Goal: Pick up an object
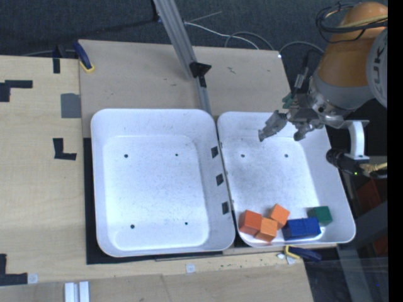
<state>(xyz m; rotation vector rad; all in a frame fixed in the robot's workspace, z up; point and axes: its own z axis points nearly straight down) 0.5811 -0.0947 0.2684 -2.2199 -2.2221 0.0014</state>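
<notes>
From my station nothing is picked yet. My gripper [284,129] hangs at upper right of the frame, over the far end of the right bin [252,128], jaws spread wide with nothing between them. The blocks, orange cubes [252,221], a blue block [301,229] and a green one [323,214], sit at lower right, well apart from it. Approach, descent and grasp all remain.

Even, diffuse light from overhead, nothing harsh. The two white bins, left bin [154,181] and right bin [283,168], come up bright but speckled, no blown glare. Soft shadows sit under their rims. The table [38,168] reads pale and slightly washed. Overall it's grainy and a bit soft; the dark floor [75,8] at top shows noise.
</notes>
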